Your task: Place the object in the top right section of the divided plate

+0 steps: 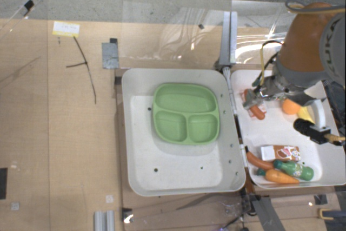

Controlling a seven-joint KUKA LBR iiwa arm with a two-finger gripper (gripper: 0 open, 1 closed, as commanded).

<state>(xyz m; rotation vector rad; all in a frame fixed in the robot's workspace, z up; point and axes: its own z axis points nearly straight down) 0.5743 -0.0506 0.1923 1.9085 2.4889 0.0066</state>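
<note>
A green divided plate [186, 113] lies in the left white bin [162, 176], with one long section at the back and two smaller ones at the front. My gripper [253, 100] is low in the right bin [281, 132], at its back left corner. A small red-orange sausage-like piece [259, 112] lies right at the gripper's tip. From this angle I cannot see whether the piece is gripped. The arm's grey body and orange band [308, 46] hang over the right bin's back.
An orange round piece [291, 107] and a yellow piece [307, 113] lie under the wrist. Along the right bin's front sit a brown sausage [258, 160], a small carton [284, 153], a carrot [278, 176] and a green vegetable [299, 171]. A metal divider [230, 46] stands behind the bins.
</note>
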